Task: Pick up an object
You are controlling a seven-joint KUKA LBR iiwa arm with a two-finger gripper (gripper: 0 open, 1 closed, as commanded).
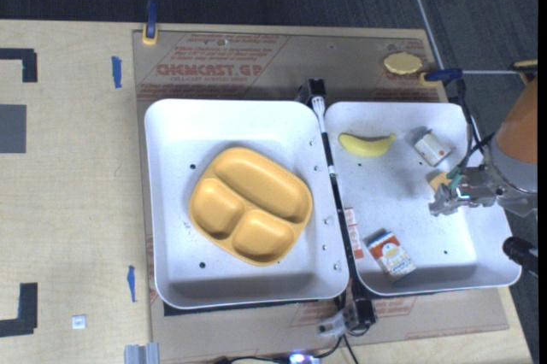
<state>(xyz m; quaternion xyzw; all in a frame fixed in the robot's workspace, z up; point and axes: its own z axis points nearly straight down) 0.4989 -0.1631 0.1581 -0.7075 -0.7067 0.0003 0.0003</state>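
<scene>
Left bin (162, 183): centre-left of frame; held one lg yellow 3-compartment tray (249, 204), upside down by the look of it, lying tilted approx. mid-bin.
Right bin (487, 264): centre-right of frame, touching left bin along a shared edge; held 3 small items.
Banana (366, 143): yellow, upper left of right bin, near the shared edge.
Small white box (432, 148): upper right of right bin, w/ a reddish mark on it; just above the gripper.
Carton (391, 255): white w/ orange/red print, lower left of right bin, lying flat, well apart from banana.
Gripper (446, 193): right side of right bin, reaching in from frame right, low over bin floor; fingers too small/blurred, open or closed not readable. Nothing visible between them.
Arm (521, 144): grey w/ orange band, at right edge of frame.
Bench (68, 208): light wood; cardboard sheet (256, 63) under both bins.
</scene>
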